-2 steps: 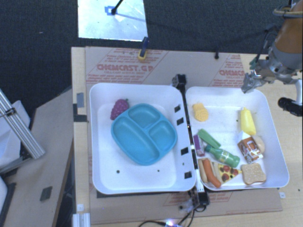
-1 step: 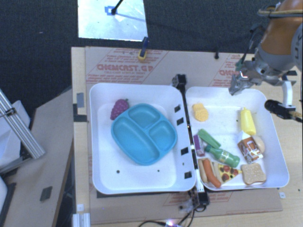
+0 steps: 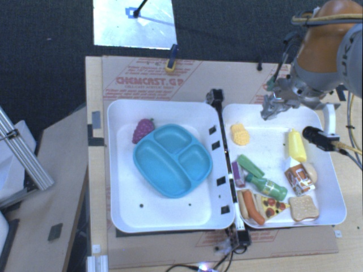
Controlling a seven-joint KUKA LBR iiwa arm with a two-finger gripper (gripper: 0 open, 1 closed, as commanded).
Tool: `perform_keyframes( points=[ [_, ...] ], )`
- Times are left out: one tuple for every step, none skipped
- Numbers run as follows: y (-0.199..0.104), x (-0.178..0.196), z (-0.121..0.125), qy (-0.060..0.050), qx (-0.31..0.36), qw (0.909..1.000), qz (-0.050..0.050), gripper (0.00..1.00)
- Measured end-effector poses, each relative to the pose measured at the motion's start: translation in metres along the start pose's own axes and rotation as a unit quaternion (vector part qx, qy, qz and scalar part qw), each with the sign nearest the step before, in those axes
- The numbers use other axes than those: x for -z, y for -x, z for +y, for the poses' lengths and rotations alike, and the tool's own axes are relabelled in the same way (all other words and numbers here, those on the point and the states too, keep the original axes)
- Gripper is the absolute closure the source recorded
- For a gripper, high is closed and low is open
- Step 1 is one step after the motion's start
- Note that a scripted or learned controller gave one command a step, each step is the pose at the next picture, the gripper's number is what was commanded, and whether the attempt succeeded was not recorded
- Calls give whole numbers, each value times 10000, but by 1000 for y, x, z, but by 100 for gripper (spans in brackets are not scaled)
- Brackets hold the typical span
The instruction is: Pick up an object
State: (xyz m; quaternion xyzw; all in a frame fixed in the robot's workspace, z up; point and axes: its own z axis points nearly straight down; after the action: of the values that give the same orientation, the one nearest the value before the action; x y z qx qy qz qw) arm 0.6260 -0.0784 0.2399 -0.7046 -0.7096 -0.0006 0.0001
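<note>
We see the hand [image 3: 271, 111] at the upper edge of the right bin [image 3: 332, 205], above the yellow corn [image 3: 240, 134]; whether it is spread we cannot tell. Left bin [image 3: 119, 169]: blue tray [image 3: 172, 160], purple grapes [image 3: 143, 130].

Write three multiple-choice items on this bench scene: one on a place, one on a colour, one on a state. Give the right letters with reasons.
1. Where does the purple grape bunch lie?
A. in the left bin, beside the divided plate
B. in the right bin
C. on the cardboard

2. What colour is the divided plate?
A. red
B. blue
C. yellow

3. How does the pincer stand?
A. pressed on the plate
B. resting on the toast
C. above the right bin's far edge, away from the food

Answers: 1 A, the grapes sit at the plate's upper left corner. 2 B, the plate is light blue. 3 C, it hangs beyond the corn cob.
</note>
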Motion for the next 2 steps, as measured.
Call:
perform_keyframes(
  points=[
    [-50,1,-17,-6,8,10000,8,100],
    [-76,-12,-32,-11,-5,10000,-1,100]
  ],
)
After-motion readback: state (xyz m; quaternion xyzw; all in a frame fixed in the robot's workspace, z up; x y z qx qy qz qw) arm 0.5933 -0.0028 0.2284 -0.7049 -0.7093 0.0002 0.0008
